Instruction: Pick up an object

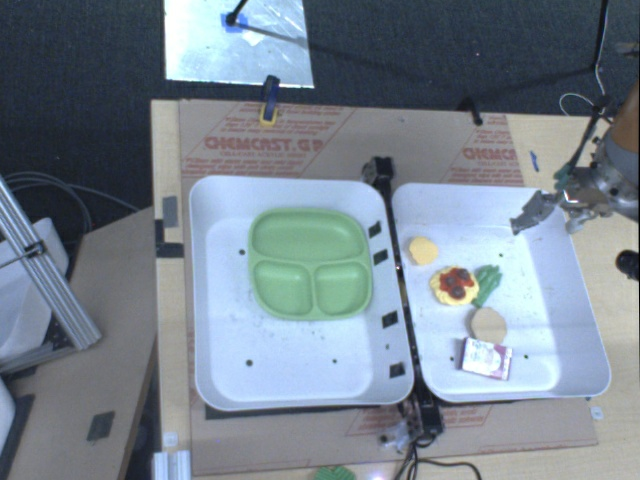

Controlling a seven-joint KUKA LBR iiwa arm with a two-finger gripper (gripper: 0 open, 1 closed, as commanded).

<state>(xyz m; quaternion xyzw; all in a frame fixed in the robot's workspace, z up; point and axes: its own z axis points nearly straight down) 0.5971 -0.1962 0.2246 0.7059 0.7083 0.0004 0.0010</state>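
Observation:
The right bin [570,298] holds several small items: a yellow round piece [423,251], a yellow disc with red topping [455,285], a green leafy piece [488,281], a tan disc [488,323] and a white and pink packet [486,358]. My gripper [550,218] hangs over the bin's far right part, up and to the right of the items. It is open, with nothing between its fingers. One dark finger [527,217] points down and left toward the bin floor.
A green divided plate [309,263] lies in the middle of the left bin [215,348]. Black clips run along the seam between the bins. A yellow-handled tool [269,103] lies on the cardboard behind the bins.

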